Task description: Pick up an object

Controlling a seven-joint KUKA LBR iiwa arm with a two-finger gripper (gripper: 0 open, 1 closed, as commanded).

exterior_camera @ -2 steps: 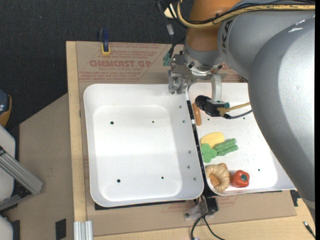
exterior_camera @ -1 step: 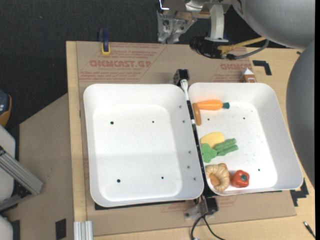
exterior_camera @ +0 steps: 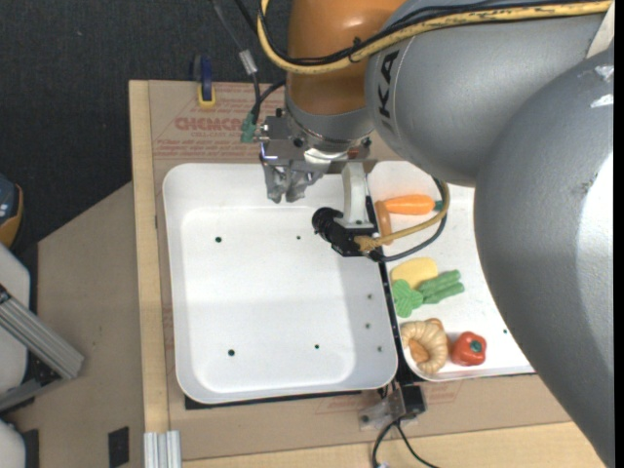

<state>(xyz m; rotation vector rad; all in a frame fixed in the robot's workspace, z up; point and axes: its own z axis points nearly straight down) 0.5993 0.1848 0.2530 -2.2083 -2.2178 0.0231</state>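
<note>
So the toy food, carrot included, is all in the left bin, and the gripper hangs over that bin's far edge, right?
Not quite. In the camera view the carrot and the rest of the toy food sit in the right bin, not the left. The gripper does hang over the left bin's far edge.

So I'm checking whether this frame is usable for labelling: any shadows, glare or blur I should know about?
Camera view: the arm casts a soft grey shadow across the middle of the left bin; its near bulk at right looks soft and blocks much of the right bin. The carrot and tomato are sharp, without harsh glare.
</note>
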